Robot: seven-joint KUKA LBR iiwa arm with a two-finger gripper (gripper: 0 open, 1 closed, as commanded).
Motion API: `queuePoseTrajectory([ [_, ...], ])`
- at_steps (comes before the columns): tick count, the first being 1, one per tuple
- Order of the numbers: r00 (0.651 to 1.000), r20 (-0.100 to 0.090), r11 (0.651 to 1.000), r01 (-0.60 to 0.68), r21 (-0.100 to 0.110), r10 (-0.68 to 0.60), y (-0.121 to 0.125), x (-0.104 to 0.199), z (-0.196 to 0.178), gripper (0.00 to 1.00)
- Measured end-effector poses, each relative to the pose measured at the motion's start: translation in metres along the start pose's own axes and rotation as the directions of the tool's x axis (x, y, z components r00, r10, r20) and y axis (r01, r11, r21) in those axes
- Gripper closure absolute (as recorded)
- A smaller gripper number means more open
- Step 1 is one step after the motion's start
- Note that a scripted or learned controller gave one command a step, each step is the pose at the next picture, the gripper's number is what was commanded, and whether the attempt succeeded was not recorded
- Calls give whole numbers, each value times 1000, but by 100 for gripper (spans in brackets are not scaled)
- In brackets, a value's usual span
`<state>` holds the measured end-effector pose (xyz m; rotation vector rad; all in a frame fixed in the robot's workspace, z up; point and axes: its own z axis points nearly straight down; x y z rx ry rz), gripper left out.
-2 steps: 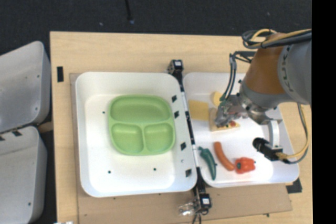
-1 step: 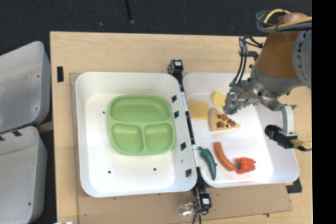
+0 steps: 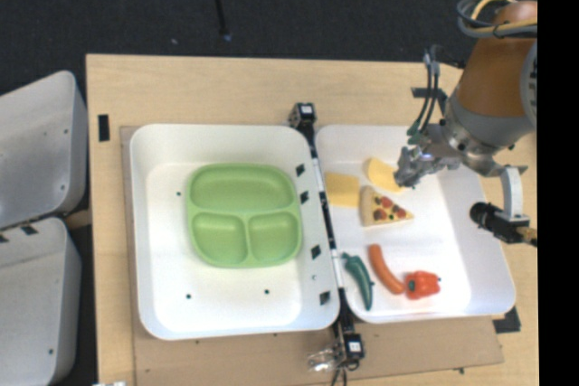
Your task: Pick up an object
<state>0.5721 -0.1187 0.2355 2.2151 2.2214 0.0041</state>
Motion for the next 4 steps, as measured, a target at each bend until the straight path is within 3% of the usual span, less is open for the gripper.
queuePoseTrajectory([
  [2, 1000, -2, 1000, 4, 4, -4, 14, 105, -19, 100],
  [4, 1000, -1, 1000, 3, 3, -3, 35, 198, 3, 100],
])
